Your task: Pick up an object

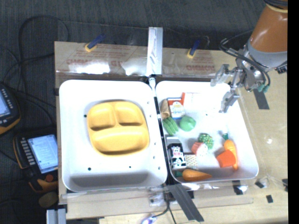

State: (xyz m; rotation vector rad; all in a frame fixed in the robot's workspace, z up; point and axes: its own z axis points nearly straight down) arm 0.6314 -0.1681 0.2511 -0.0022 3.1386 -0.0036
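Left bin (70,125) and right bin (247,139): white moulded plastic, smooth, with a soft sheen along the rims. Yellow tray (119,127) in the left bin: smooth plastic, semi-gloss, faint highlights on its ridges. Toy foods in the right bin look plastic: green ball (188,123) smooth and shiny, orange carrot (196,175) glossy, orange piece (227,156) smooth. Small carton (176,110) looks like printed card, matt. Surface (273,125): pale, wood-like board, matt. Gripper (230,90): bare grey metal, dull lustre. Arm band (271,27): orange, smooth, satin finish. Floor (70,3): dark, matt, carpet-like texture. Clear film sheet (107,59) behind the bins: glossy, crinkled.
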